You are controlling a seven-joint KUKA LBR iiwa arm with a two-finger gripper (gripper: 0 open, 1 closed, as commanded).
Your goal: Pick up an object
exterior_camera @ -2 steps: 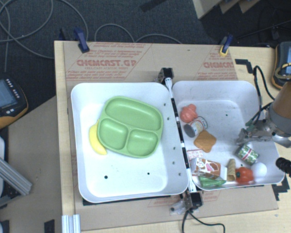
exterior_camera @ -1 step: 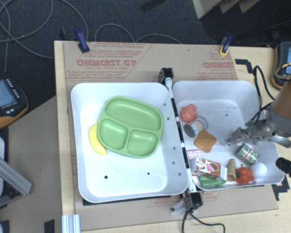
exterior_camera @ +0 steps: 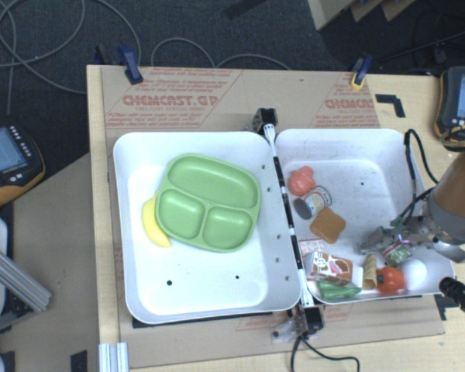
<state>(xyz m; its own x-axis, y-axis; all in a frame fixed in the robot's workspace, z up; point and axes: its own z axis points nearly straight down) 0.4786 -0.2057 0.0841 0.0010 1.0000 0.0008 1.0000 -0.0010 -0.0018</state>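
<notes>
I see the gripper (exterior_camera: 394,241) low over the right bin (exterior_camera: 349,142), near its right edge; whether it is open or closed I cannot tell; objects crowd the near edge, a tomato (exterior_camera: 389,280) and snack packet (exterior_camera: 330,267) among them.

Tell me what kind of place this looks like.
Probably a robotics lab test bench: two white bins clamped on a board, loose cables on the carpet, and toy food such as a green divided plate for grasp trials.
</notes>
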